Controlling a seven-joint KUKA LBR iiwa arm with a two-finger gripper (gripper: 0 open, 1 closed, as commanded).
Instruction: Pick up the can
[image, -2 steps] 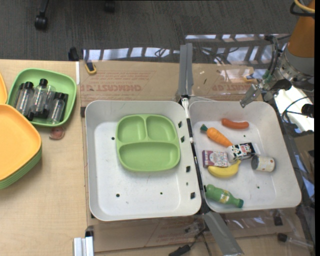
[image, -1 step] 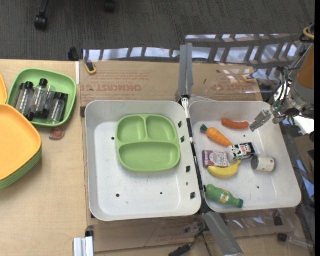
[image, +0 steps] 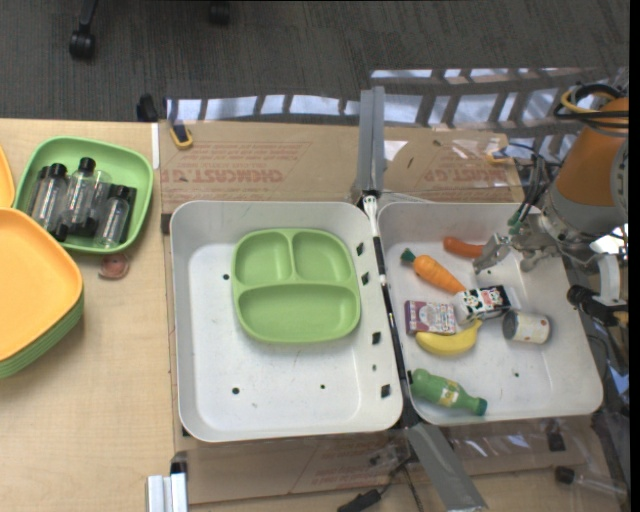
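The can (image: 526, 327) lies on its side in the right bin (image: 575, 395), just right of the small carton (image: 484, 301). The gripper (image: 497, 250) hovers above (fingers apparently parted, gripping nothing); it should descend squarely with 2 fingers straddling the can's curved sides.

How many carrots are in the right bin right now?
2. One carrot lies near the bin's upper left, by the divider. A second carrot lies further back, its right end hidden under the pincer, beside the arm.
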